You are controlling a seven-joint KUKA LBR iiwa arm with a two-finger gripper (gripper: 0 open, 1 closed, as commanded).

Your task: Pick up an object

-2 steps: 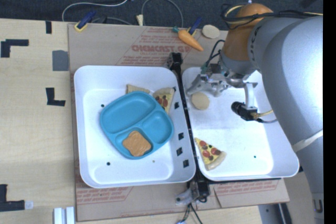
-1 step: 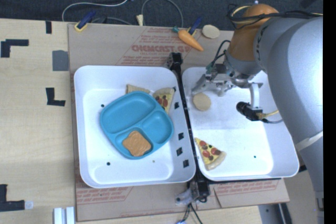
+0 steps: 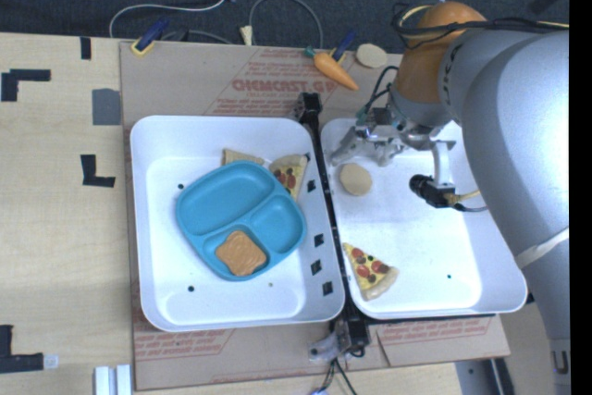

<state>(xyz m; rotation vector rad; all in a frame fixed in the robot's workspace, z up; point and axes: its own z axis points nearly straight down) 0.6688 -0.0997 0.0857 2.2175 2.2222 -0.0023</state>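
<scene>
Camera view shows two white bins side by side. The gripper [image 3: 363,146] is low in the top left corner of the right bin [image 3: 462,287], and I cannot tell how its fingers stand. A round tan ball [image 3: 355,179] lies just below it, close to the middle wall. One pizza slice [image 3: 370,270] lies lower down, its tip pointing to the upper left. Open floor fills the right side. The left bin [image 3: 153,227] has one blue tray [image 3: 236,203] with one toast [image 3: 241,253].
</scene>
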